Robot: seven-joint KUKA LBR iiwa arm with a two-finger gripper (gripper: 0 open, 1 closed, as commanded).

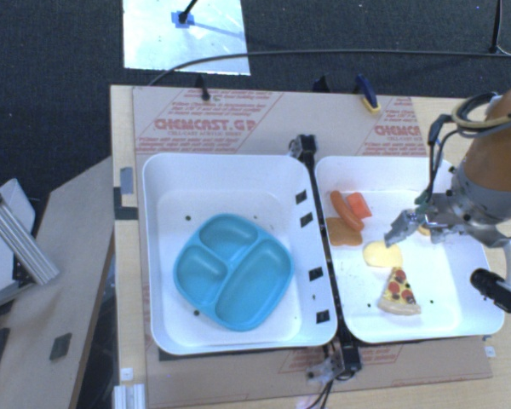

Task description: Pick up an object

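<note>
Camera view | claw [406, 226] low in right bin [468, 318], beside yellow disc [381, 254], likely lining up a pick; grip state cannot tell | pizza slice [399, 293] near front edge, orange pieces [347, 216] by divider | blue tray [232, 270] fills left bin [157, 228], untouched

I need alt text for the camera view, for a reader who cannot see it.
A grey robot arm reaches from the right, its gripper low over the right bin, above a pale yellow piece, near a pizza slice toy and orange food toys. The left bin holds a blue divided plate.
</note>
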